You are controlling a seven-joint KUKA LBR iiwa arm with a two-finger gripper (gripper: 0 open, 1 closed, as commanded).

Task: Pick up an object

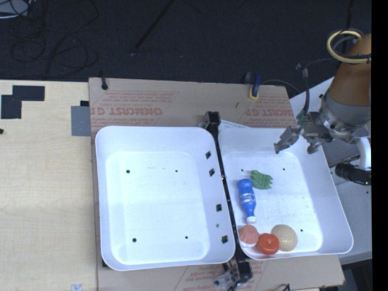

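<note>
You saw the grey arm with its orange band [351, 80] reaching in from the right, with the two-finger tool [300, 141] hovering over the far right corner of the right-hand shallow white plastic bin [315, 187]. The tool's two dark fingers [286, 140] stood apart with a clear gap between them, and nothing lay between them. All the objects rested on the floor of that right-hand bin, well apart from the tool. The small green leafy-shaped toy [261, 179] lay near the middle of the bin, and just beside it, toward the divider, the blue plastic bottle with a white cap [246, 200] lay on its side with the cap pointing to the near edge. At the near edge of the bin you saw three rounded items grouped together: the pale pink rounded piece [248, 235] closest to the divider, the red round tomato-like ball [268, 243] next to it, and the tan rounded object [284, 236] on the outer side, the red ball touching both neighbours. The left-hand shallow white plastic bin [157, 193] sat beside it on the cardboard sheet [170, 105] that covered the light wooden table [42, 199].
</note>
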